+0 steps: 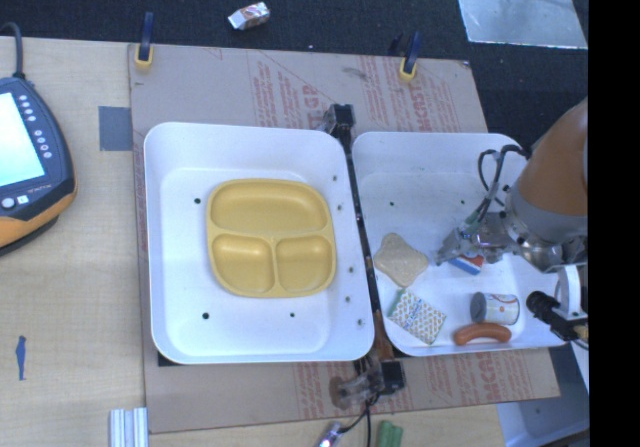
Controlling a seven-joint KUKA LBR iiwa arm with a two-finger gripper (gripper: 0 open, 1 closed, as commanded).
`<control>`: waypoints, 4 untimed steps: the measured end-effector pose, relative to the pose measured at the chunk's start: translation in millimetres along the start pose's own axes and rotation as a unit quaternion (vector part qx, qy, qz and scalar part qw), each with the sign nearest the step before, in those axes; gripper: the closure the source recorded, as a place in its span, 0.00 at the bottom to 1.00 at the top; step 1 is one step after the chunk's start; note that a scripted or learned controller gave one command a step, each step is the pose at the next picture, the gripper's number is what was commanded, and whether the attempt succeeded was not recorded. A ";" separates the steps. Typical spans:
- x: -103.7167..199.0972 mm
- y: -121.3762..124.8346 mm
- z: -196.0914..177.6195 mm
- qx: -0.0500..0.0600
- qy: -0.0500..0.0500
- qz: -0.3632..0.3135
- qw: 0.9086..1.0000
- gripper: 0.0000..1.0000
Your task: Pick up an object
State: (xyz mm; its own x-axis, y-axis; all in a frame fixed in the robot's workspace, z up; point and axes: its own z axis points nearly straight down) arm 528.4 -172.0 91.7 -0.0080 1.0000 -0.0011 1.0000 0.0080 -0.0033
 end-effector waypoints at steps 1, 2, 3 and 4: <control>-0.9 -0.2 -10.0 0.001 0.000 -0.001 1.000 1.00; -25.6 -32.8 -98.5 -0.001 0.000 0.003 1.000 1.00; -25.4 -33.0 -98.1 -0.001 0.001 0.003 1.000 0.00; 21.2 18.6 -61.8 0.000 0.000 0.001 1.000 0.00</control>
State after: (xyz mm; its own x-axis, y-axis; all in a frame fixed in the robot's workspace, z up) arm 547.0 -150.6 153.4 -0.0060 1.0000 -0.0005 1.0000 0.0060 -0.0024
